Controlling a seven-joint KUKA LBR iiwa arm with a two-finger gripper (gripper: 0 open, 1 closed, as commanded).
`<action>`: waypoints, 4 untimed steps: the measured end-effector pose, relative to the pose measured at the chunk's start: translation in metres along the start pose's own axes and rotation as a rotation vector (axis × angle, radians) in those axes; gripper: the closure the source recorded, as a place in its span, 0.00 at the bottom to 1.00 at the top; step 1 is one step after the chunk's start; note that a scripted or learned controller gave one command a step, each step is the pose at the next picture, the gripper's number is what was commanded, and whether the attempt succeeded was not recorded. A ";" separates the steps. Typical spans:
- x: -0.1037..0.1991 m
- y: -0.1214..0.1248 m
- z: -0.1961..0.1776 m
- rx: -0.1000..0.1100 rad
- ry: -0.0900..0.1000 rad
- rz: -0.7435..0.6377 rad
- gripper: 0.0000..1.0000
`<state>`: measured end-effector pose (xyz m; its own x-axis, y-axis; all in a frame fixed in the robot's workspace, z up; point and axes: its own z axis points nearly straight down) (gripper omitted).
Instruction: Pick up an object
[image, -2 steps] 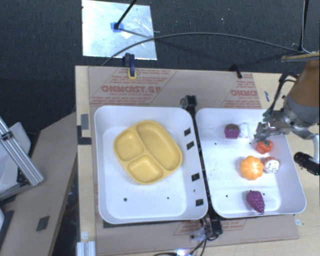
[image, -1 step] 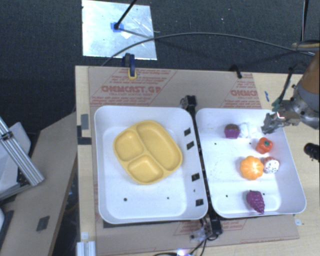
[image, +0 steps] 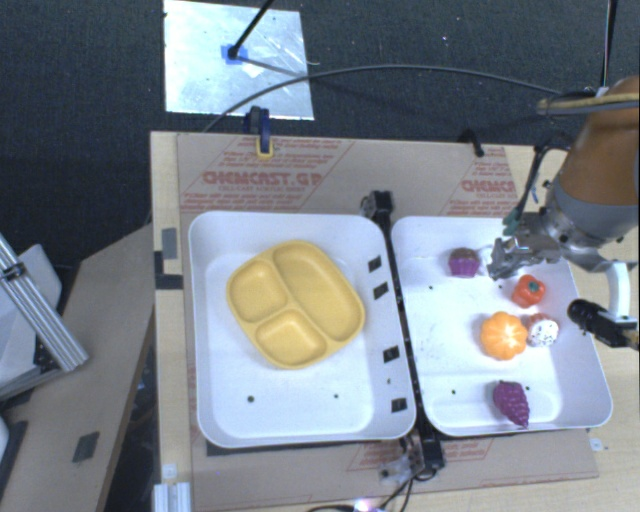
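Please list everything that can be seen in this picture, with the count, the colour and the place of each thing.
left bin: 1, white, left half of the bench
right bin: 1, white, right half of the bench, beside the left one
divided plate: 1, yellow, three compartments, in the left bin
small purple object: 1, purple, far left part of the right bin, beside the gripper
tomato-like toy: 1, red-orange with green top, right bin, just below the gripper
orange toy: 1, orange, middle of the right bin
small ball: 1, white with spots, touching the orange toy on its right
grape bunch: 1, purple, near edge of the right bin
clamp: 1, blue and yellow, far edge of the bench
arm: 1, grey with orange band, reaching in from the right
gripper: 1, grey, low over the right bin
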<state>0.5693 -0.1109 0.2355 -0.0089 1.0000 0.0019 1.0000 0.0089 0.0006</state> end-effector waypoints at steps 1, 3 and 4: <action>0.043 -0.001 0.002 0.000 0.000 0.000 1.00; 0.161 -0.002 -0.004 -0.001 0.000 -0.002 1.00; 0.221 -0.004 0.001 -0.001 0.000 -0.001 1.00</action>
